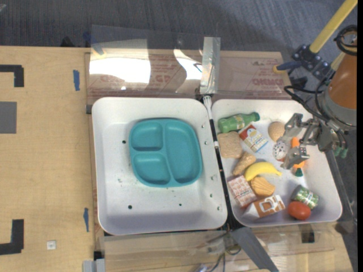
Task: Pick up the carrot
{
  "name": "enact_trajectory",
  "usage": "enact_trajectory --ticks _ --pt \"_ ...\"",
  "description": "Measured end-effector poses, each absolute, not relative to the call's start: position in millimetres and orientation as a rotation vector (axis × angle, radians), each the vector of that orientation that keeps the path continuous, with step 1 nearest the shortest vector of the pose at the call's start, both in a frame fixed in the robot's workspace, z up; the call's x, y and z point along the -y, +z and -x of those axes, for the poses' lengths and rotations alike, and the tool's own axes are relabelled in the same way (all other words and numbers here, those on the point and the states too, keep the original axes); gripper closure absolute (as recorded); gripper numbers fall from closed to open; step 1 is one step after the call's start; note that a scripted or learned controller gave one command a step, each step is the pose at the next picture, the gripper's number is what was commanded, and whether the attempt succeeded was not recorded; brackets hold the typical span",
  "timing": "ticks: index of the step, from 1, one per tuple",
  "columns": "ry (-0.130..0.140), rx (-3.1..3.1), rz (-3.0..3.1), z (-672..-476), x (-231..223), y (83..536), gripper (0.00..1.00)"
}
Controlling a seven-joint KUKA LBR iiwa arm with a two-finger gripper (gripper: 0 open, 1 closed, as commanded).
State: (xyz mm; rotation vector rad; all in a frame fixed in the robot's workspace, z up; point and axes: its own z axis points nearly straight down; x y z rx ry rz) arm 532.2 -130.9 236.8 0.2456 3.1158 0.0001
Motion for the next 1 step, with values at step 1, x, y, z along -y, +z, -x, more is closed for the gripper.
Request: enact_trajectory --ticks 1 --pt "-0.001 -3.117 -0.249 -532.0 132.0 243.6 1.0"
